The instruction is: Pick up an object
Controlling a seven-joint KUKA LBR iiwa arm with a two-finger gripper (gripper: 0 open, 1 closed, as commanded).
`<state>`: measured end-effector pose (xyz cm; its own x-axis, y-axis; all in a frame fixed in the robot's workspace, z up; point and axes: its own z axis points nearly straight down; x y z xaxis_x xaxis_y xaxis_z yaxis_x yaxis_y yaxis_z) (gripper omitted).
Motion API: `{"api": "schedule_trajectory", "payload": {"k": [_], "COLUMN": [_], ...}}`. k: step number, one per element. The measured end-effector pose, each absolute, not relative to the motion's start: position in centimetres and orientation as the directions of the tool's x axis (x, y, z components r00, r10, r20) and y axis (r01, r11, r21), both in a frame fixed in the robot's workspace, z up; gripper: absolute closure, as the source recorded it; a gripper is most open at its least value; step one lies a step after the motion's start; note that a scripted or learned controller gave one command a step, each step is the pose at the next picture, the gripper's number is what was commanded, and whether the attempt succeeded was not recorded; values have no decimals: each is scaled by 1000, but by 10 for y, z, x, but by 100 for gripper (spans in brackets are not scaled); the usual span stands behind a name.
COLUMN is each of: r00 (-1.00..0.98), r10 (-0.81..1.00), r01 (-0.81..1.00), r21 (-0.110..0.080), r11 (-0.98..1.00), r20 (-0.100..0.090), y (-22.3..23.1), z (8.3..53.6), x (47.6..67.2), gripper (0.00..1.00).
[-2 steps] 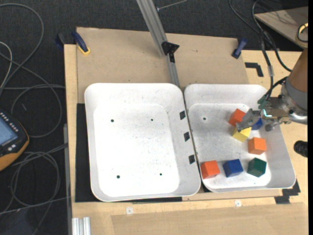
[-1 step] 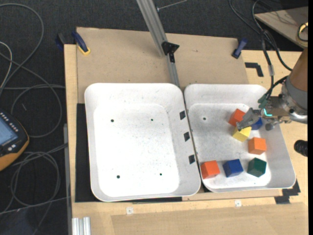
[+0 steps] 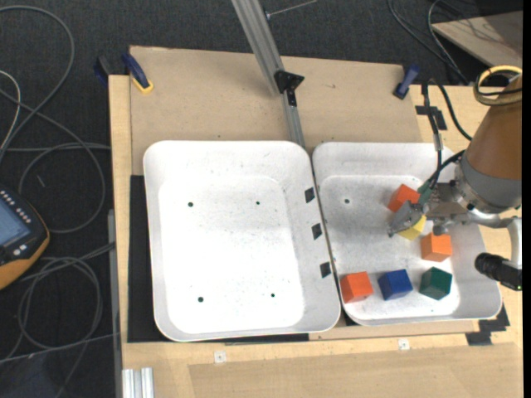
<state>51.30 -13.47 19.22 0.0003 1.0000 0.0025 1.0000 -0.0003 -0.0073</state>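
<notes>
Gripper (image 3: pixel 408 220) right of frame, over yellow block (image 3: pixel 412 230); grip state unclear. Block likely light, rigid; pinch flat sides.

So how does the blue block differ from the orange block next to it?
The blue block is blue; the orange block beside it is orange. The blue one sits between the orange block and a green block; the orange one ends the row, nearest the divider. Both are similar-sized cubes in the right bin.

A pale wooden desk (image 3: pixel 207 81) carries two shallow white bins side by side, the left bin (image 3: pixel 153 247) touching the right bin (image 3: pixel 365 157). Beyond the left bin, blue clamps (image 3: pixel 138 71) grip the desk's far edge, another (image 3: pixel 406 80) beyond the right bin
</notes>
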Motion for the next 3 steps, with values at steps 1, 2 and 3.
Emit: {"api": "schedule_trajectory", "payload": {"k": [1,2,3], "r00": [0,0,0], "r10": [1000,1000,1000], "r01": [1000,1000,1000], "r21": [-8,-6,1], "r11": [0,0,0], "r20": [3,3,1], "y": [-136,-135,-135], "z": [130,97,110], "x": [515,515,516], "gripper": [0,0,100]}}
